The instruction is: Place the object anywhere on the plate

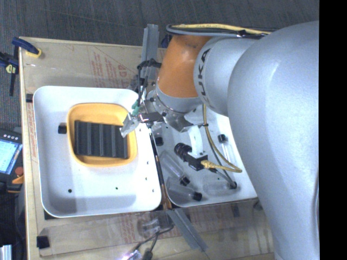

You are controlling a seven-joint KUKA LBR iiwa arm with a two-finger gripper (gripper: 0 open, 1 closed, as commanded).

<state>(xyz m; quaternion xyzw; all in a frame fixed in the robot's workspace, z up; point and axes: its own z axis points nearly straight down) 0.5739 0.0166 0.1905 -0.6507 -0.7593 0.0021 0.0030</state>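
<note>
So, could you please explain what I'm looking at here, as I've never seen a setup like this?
This is one photo from a fixed camera above a bench, looking down at a slant. The big grey machine with the orange band is a robot arm, reaching in from the right. Its end effector is near the right edge of the left white bin. That bin holds a yellow plate with a dark ridged block lying on it. The right white bin holds some small dark and clear objects I can't identify. Whether the end effector holds anything is too unclear to say.
</note>
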